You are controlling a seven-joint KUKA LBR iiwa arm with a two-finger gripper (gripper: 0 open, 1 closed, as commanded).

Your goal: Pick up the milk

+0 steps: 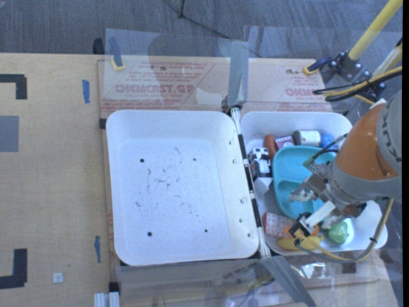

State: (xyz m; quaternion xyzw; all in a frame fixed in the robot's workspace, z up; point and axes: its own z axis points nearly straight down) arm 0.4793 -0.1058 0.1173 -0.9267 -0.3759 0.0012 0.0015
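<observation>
Approach step. Tool (317, 217) low in right bin (364, 121), over near edge of blue bowl (295, 171); finger spread: cannot tell.

Milk (259, 160), cow-spotted carton by my guess, sits against bin's left wall, left of tool.

Next: shift left, descend.

Obstacles: bowl touching carton, red bottle (271, 143) just beyond, packet (277, 223) nearer. Left bin (172, 123) alongside.

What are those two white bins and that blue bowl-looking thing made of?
The bins look like moulded plastic with a matte finish: rounded corners, rolled rims, and dark scuffs on the left floor. The blue bowl also seems plastic, smooth and slightly glossy, judging by its even colour and soft sheen. Neither can be confirmed by look alone.
</observation>
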